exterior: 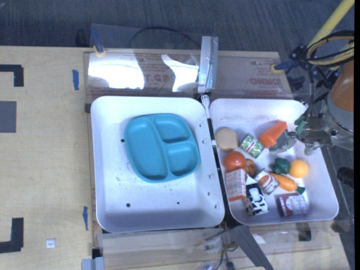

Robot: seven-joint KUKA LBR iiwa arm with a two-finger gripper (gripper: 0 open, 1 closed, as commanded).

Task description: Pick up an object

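Observation:
The right white bin (pixel 320 210) holds several toy foods. Among them are a beige bun (pixel 226 138), a green-and-white can (pixel 251 145), a red-orange pepper (pixel 273 133), a tomato (pixel 234 161) and a red-and-white carton (pixel 236 184). Also there are a carrot (pixel 284 181), a green piece (pixel 281 165), a yellow-orange fruit (pixel 300 168), a black-and-white carton (pixel 256 202) and a maroon jar (pixel 291 204). My gripper (pixel 288 141) reaches in from the right and hangs low by the pepper's right end. I see nothing held in it.
The left white bin (pixel 107 201) carries a blue divided plate (pixel 162 146). A clear panel and a metal post (pixel 208 63) stand behind the bins. Cables and a yellow hose (pixel 332 21) hang at the upper right above the arm (pixel 343 94).

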